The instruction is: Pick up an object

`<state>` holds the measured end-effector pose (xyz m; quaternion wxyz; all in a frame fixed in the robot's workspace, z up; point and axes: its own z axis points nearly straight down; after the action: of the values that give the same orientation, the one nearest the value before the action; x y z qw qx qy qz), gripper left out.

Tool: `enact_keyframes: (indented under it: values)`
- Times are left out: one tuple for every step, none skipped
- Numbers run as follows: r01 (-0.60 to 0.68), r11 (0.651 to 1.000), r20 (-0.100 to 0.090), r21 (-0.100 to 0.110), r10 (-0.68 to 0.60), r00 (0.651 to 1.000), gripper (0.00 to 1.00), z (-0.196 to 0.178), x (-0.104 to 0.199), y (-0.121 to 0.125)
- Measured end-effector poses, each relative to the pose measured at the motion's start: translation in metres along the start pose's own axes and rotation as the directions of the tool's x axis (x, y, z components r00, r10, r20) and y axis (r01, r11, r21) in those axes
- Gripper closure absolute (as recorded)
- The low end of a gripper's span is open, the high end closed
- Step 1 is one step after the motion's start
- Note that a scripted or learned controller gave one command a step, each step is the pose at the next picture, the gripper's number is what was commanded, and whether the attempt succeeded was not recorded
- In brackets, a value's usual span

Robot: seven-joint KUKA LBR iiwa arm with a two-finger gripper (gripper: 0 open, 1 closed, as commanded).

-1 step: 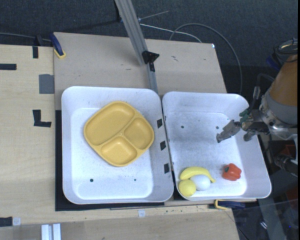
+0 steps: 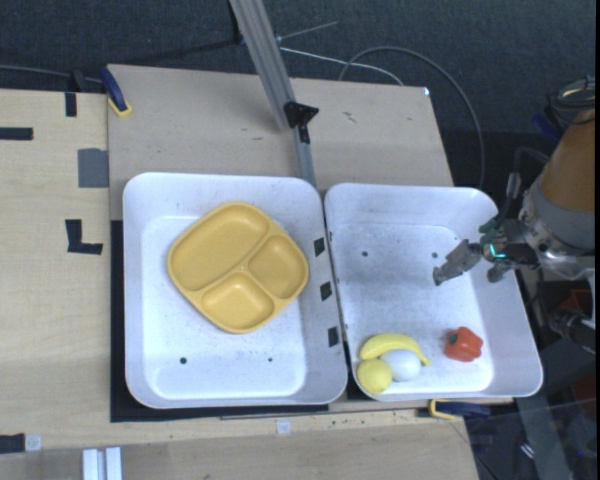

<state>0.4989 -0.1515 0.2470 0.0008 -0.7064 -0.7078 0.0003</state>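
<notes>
In the right bin (image 2: 400, 208), near its front edge, lie a yellow banana (image 2: 392, 344), a yellow lemon (image 2: 374, 374) and a small white ball (image 2: 406, 365), all touching one another. A red pepper (image 2: 463, 343) sits apart to their right. My gripper (image 2: 476, 264) hangs over the right side of this bin, behind the pepper, with its two dark fingers spread open and nothing between them. A yellow divided plate (image 2: 238, 265) rests in the left bin (image 2: 140, 268).
A grey metal pole (image 2: 270, 53) slants from the top of the view down to the ridge between the bins. The arm's grey and orange wrist (image 2: 570, 193) stands over the right bin's right rim. Cables run behind the bench.
</notes>
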Motion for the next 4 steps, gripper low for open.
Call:
enact_keyframes:
  values:
    - [-0.001,1.000,-0.001,0.007,0.001,1.000,0.00,0.064,0.005,0.000]
    - [-0.001,1.000,-0.001,0.008,0.001,1.000,0.00,0.125,0.012,-0.007]
    - [-0.001,1.000,0.002,0.000,0.001,1.000,0.00,0.159,0.012,-0.007]
    - [-0.001,1.000,0.000,0.001,0.001,1.000,1.00,0.148,0.013,-0.007]
